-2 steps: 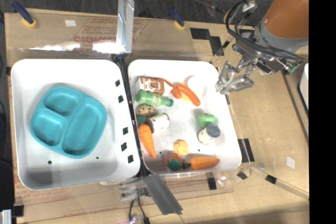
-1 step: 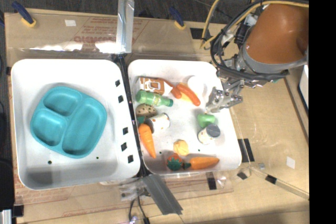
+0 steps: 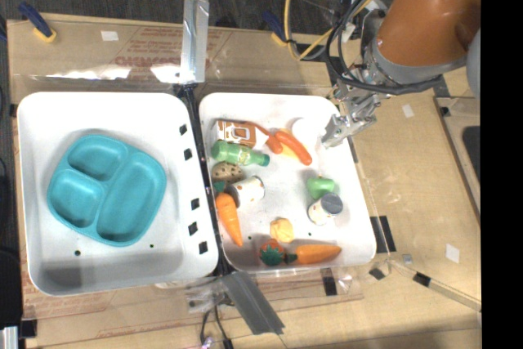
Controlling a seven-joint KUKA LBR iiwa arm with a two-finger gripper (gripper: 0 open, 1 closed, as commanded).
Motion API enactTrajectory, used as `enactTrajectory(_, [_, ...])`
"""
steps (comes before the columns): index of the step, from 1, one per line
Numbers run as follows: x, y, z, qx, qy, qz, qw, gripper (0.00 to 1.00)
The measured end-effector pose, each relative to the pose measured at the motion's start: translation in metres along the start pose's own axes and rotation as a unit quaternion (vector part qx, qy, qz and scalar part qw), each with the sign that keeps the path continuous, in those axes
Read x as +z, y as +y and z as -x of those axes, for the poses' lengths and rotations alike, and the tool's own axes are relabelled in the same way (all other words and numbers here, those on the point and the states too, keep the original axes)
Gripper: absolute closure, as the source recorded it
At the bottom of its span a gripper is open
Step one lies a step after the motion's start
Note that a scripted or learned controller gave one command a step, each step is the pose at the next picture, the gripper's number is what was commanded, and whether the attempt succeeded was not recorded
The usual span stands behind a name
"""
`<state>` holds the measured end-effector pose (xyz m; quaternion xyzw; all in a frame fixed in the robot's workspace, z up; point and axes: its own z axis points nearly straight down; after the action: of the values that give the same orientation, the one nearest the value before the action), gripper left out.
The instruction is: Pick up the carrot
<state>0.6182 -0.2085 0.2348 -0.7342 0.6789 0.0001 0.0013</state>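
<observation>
Inside the right bin (image 3: 347, 176), near its front-left corner, lies a carrot (image 3: 229, 218): a short orange cone, its pale stem end toward the bin's middle and its tip toward the front wall, hard against the left wall. A second carrot (image 3: 315, 253) with a green top lies flat along the front wall of that bin, and an orange, curved piece (image 3: 292, 145), perhaps a pepper, sits toward its back. The arm (image 3: 421, 20) leans in over the back-right corner of the right bin, orange band uppermost, and its gripper (image 3: 337, 132) hangs above the right rim; whether it is spread or closed cannot be told, and nothing shows between its tips. Two white bins stand side by side; the left bin (image 3: 33, 176) holds one teal divided tray (image 3: 106, 188).
</observation>
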Motion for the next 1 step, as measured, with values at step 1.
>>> enactTrajectory(1, [0.0451,0.0308,0.0263,-0.164,-0.001,0.003,0.9864,1.0])
